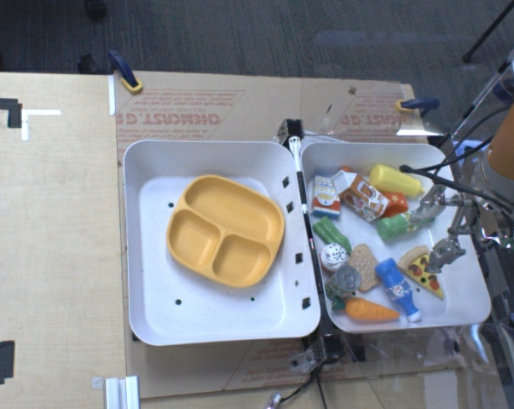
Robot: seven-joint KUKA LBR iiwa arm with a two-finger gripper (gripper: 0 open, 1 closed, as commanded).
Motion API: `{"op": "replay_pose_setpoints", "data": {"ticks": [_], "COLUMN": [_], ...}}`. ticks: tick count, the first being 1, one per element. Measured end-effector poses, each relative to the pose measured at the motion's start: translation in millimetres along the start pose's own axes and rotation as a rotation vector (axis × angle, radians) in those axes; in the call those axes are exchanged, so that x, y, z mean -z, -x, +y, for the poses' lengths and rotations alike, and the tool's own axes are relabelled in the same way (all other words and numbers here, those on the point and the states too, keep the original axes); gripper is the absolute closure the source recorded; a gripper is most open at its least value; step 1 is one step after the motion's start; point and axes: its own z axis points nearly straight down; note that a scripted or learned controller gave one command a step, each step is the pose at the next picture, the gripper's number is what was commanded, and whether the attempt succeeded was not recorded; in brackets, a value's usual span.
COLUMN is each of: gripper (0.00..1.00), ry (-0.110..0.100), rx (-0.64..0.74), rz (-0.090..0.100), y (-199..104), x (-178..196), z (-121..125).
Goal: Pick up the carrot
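Two-finger metal gripper (pixel 436 226) spread open at right, holding nothing; should descend straight over orange plastic carrot (pixel 372 310) at lower right, avoiding blue bottle (pixel 398 288).

Two white bins side by side. Left bin (pixel 154 313): yellow divided plate (pixel 225 230). Right bin (pixel 468 301): toy food pile, carrot (pixel 372 310) at near edge beside blue bottle (pixel 397 288). Gripper (pixel 438 226) open above pizza slice (pixel 424 270).
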Motion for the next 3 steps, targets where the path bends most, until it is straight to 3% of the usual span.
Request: {"op": "replay_pose_setpoints", "data": {"ticks": [1,2,3], "gripper": [0.0,0.0,0.0], "ry": [-0.001,0.001,0.001], "rx": [-0.066,0.165,0.311], "rz": [-0.003,-0.001,0.0], "y": [-5,-42,-8], "x": [73,71,-48], "z": [62,155,79]}}
